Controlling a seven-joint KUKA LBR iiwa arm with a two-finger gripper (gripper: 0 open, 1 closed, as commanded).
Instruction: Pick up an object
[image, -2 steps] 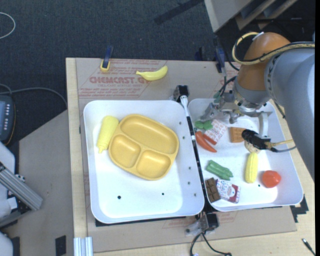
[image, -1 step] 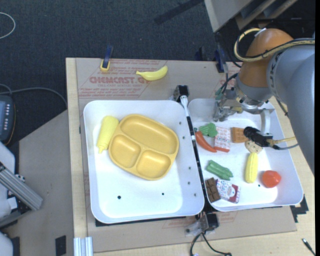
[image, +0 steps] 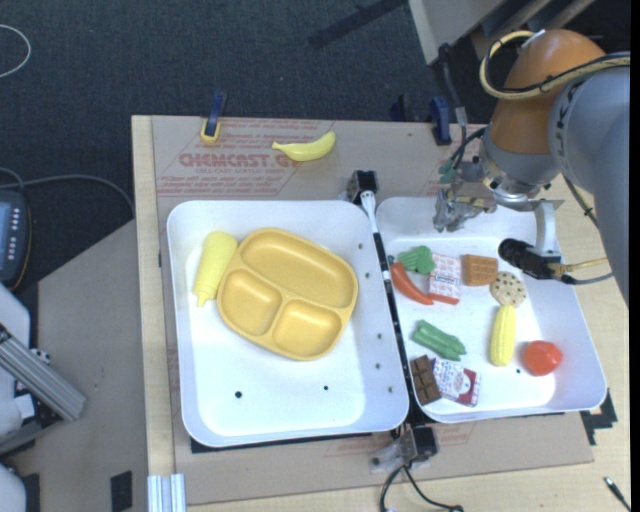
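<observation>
Toy food crowds the right bin (image: 590, 385), beside the yellow tray (image: 288, 292), keeping targets within reach; the end effector (image: 455, 215) hovers at its far edge, grip state indiscernible.

Two bins side by side on bench. Left bin (image: 200, 390): divided tray (image: 288, 292) near centre, bottle (image: 211, 266) touching its left edge. Right bin (image: 580, 385): tomato (image: 541, 357) at right, corn cob (image: 503, 334) just left of it, cookie (image: 508, 289) behind the cob, chocolate bar (image: 424, 379) at front left. Banana (image: 306, 148) on the board behind left bin. Gripper (image: 452, 214) over right bin's back edge.
</observation>
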